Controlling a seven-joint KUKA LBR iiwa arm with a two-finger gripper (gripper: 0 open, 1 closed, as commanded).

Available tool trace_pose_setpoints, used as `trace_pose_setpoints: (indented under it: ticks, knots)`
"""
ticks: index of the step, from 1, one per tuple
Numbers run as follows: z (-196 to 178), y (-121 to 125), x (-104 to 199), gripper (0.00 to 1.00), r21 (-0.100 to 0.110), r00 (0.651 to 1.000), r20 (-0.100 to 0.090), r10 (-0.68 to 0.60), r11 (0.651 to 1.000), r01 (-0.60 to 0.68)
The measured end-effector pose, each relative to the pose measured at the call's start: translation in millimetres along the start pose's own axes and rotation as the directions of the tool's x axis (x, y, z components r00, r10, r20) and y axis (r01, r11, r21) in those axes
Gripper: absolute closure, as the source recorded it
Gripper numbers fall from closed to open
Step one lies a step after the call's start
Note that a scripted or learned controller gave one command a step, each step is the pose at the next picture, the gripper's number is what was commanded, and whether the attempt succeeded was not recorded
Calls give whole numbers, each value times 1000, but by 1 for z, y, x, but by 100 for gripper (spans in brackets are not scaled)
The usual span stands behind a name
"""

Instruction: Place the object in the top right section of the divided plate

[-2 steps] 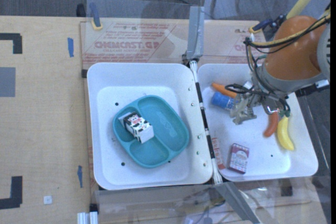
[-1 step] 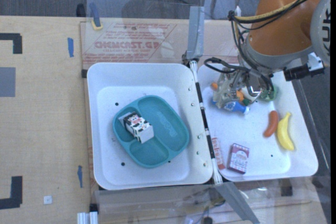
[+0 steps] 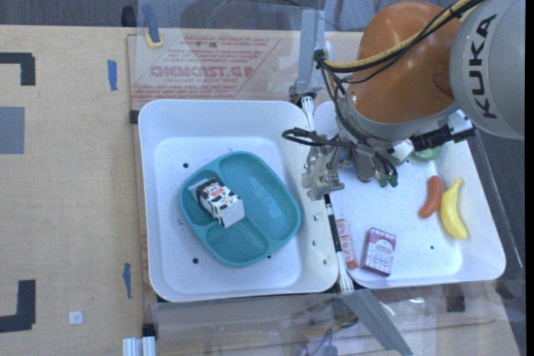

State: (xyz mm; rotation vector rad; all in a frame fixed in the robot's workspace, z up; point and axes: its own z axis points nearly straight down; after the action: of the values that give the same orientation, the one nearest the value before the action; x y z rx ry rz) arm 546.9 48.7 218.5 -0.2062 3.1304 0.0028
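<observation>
So far we see a small carton (image 3: 220, 203) lying on the teal divided plate (image 3: 265, 188), across its left divider. We can't tell the claw's (image 3: 324, 177) state; the top right section looks unfilled.

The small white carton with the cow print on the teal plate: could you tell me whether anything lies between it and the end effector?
Nothing visible blocks the way. The small white cow-print carton sits on the teal divided plate, with only open plate and the bins' adjoining rims before the end effector.

Teal divided plate (image 3: 250, 221): smooth plastic, soft sheen. White bins (image 3: 167, 137): matt plastic. Counter (image 3: 67, 179): pale wood, matt. Carton (image 3: 219, 203): printed paper. Banana (image 3: 453, 211), sausage (image 3: 430, 197): glossy plastic. Arm's orange band (image 3: 400, 62): smooth, shiny.
</observation>
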Motion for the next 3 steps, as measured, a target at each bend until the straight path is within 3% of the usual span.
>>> trace_pose_setpoints:
  ticks: [1, 2, 3]
  knots:
    - [-72, 19, -39, 100, 0, 994, 4, -113, 994, 113]
    - [-110, -41, -21, 100, 2, 1000, 5, 0, 1000, 0]
    - [-73, -117, -7, 100, 2, 984, 1, -178, 984, 178]
